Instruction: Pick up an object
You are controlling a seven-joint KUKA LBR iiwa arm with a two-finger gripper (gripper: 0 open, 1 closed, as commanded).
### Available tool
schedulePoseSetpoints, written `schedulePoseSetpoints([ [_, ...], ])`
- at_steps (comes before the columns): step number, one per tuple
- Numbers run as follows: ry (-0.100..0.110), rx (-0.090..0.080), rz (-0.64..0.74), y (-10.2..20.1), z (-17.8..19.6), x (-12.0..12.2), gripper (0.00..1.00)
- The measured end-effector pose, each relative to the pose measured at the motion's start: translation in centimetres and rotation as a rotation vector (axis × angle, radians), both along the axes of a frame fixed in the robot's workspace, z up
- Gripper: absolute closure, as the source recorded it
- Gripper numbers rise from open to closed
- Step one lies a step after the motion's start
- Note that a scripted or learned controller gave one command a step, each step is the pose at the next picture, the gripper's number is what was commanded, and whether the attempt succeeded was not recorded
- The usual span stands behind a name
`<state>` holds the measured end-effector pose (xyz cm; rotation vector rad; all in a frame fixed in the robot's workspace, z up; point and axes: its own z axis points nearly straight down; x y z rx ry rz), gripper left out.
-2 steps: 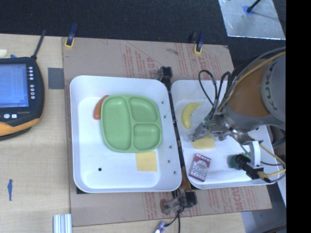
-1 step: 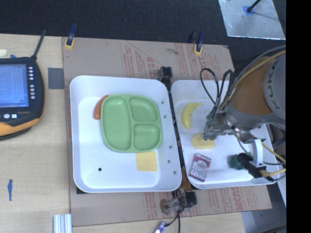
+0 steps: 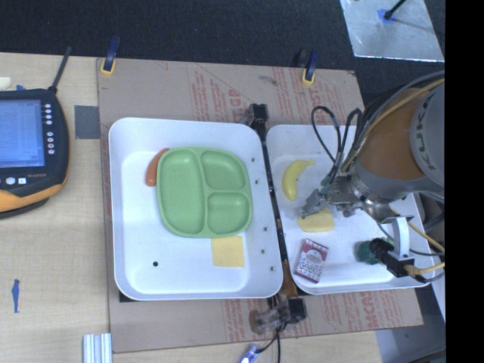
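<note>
Far to the left of the end effector (image 3: 314, 203), one teach pendant (image 3: 26, 151) with a lit blue screen and an orange underside lies on the counter (image 3: 53, 278); its small key labels are too fine to read. One square of grey tape (image 3: 87, 122) sits just right of it on the cardboard sheet (image 3: 189, 82), which carries faint red printing too pale to make out. Two yellow-and-blue clamps (image 3: 110, 57) pin that sheet at its far edge, the second clamp (image 3: 308, 68) above the end effector.

There are two white bins. The left bin (image 3: 132, 278), well left of the end effector, holds one green divided plate (image 3: 203, 191) with three compartments, one orange-red item (image 3: 153, 168) half tucked under the plate's left rim, and one pale yellow square (image 3: 228, 252) just below the plate.

The right bin (image 3: 340, 282) holds four loose things. One yellow banana (image 3: 294, 177) lies just up and left of the end effector. One pale yellow block (image 3: 317, 221) lies right beneath it, close to or touching it. One small red-and-white packet (image 3: 311, 261) lies below that, its print unreadable. One dark green object (image 3: 369, 251) rests down and to the right.

The end effector hangs low over the right bin; whether its tips are apart or together cannot be told from this angle. On the grey arm (image 3: 423, 138) at the right, part of the lettering "KU" is legible.
</note>
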<state>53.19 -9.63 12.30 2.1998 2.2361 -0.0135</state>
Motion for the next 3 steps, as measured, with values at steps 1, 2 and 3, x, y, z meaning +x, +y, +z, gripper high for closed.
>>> schedulePoseSetpoints([
  [1, 0.003, 0.009, -0.012, -0.5, -3.2, 0.0, 0.00],
  [2, 0.002, 0.009, -0.009, -0.6, -2.0, 0.1, 1.00],
  [3, 0.003, 0.008, -0.008, -0.6, -2.0, 0.1, 0.00],
])
